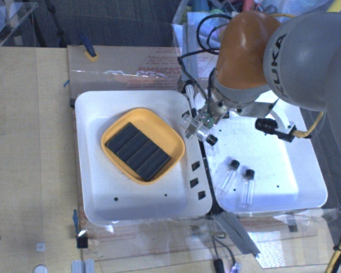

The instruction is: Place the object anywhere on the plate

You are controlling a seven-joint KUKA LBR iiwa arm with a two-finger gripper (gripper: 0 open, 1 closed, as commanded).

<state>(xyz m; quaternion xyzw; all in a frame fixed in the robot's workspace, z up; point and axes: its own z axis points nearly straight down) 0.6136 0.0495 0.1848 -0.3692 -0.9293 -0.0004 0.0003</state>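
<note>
Here we are at the bench (pixel 28 152), two white bins side by side. In the left bin (pixel 91 158) sits the yellow plate (pixel 171 136), turned cornerwise, and a dark ribbed slab (pixel 137 148) lies flat on it, covering most of its middle. So the slab is on the plate, well inside the rim.

The arm (pixel 310 56) reaches in from the right, its orange band (pixel 244 50) hanging over the far side of the right bin (pixel 298 172). The gripper (pixel 199 125) points down at the wall between the two bins, just right of the plate and apart from it. From here I cannot tell whether it is spread or closed; it is too small and cluttered with cables.

A small black piece (pixel 211 140) shows just beside the gripper, on the right bin's left edge; I cannot say whether the two touch.

Nearer, on the right bin's floor, two clear vials (pixel 230 175) with black caps lie close together, caps toward the far side. Three small black tabs (pixel 194 166) run along the dividing wall.
</note>
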